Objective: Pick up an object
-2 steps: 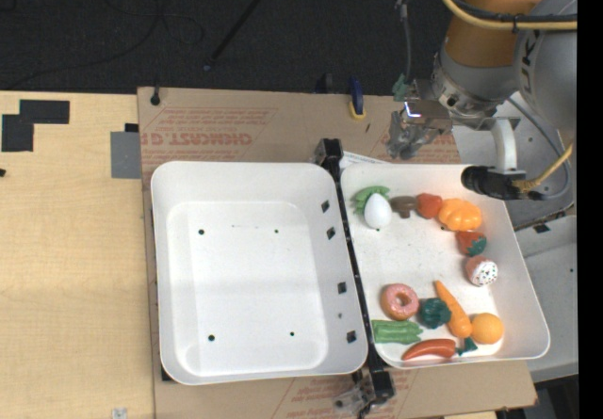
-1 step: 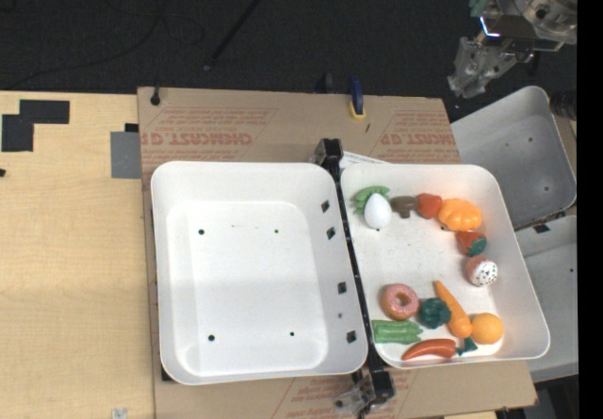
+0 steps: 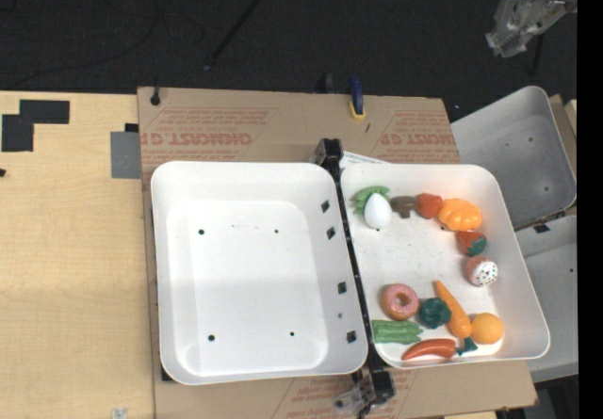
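The right bin [image 3: 513, 219] holds several toy foods. A white egg [image 3: 378, 212] lies on a green leaf at its far left corner. Along the back edge sit a brown piece [image 3: 406, 205], a red piece [image 3: 430, 205] and an orange pumpkin [image 3: 460, 214]. Nearer the front lie a pink donut [image 3: 399, 300], a carrot [image 3: 452, 310], an orange [image 3: 486, 328], a green pod [image 3: 396, 330] and a red chili [image 3: 429, 349]. My gripper [image 3: 518, 26] hangs high at the top right, well behind the bins and far from every object.
The left bin [image 3: 174, 266] lies beside the right one, joined by a black divider [image 3: 341, 248]. Both rest on a cardboard sheet [image 3: 236, 125]. A grey metal plate [image 3: 523, 149] stands behind the right bin. A speckled white ball [image 3: 482, 272] and a strawberry [image 3: 471, 243] lie near the right wall.
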Available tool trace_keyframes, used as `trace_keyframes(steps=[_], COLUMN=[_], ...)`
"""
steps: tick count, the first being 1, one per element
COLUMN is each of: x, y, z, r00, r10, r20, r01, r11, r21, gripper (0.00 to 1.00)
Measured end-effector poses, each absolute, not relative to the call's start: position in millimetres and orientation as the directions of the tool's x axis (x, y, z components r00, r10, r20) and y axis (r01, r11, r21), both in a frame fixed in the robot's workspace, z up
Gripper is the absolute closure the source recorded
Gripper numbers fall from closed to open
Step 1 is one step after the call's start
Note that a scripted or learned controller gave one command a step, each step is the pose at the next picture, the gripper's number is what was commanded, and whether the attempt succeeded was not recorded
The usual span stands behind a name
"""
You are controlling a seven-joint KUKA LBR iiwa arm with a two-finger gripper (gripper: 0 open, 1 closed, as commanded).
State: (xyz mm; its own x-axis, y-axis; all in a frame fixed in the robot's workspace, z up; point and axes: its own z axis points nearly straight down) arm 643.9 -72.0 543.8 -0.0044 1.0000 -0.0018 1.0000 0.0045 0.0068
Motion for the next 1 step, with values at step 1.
trace_keyframes(steps=[1], x=[643.0], y=[-152.5], z=[487.9], r00=[0.007], r10=[1.000], r20=[-0.001], r01=[1.000], r11=[-0.007], r21=[-0.009], gripper=[1.00])
